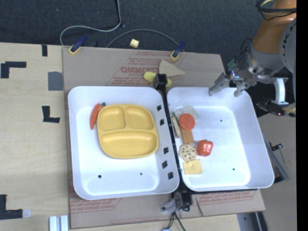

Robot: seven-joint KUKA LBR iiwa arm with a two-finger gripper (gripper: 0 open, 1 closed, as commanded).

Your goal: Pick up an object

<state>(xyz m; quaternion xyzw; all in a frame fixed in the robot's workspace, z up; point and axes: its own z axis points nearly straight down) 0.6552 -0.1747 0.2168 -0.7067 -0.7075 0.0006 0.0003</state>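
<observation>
My gripper (225, 87) hangs over the far right corner of the right bin (240, 124), its two fingers spread apart with nothing between them. Against that bin's left wall lies a cluster of toy food: a red round piece (187, 122) on a tan stick (186, 134), a speckled cracker (187, 152), a red pepper (205, 147) and a yellow cheese block (193, 167). All of them lie well to the left of and nearer than the gripper. The left bin (84, 172) holds a yellow divided plate (127, 130) and an orange carrot (95, 116).
The bins rest on a cardboard sheet (139, 66). Clamps (76, 45) and a cable (115, 13) lie behind them. A black clip (161, 81) and a yellow piece (150, 75) sit at the top of the divider between the bins.
</observation>
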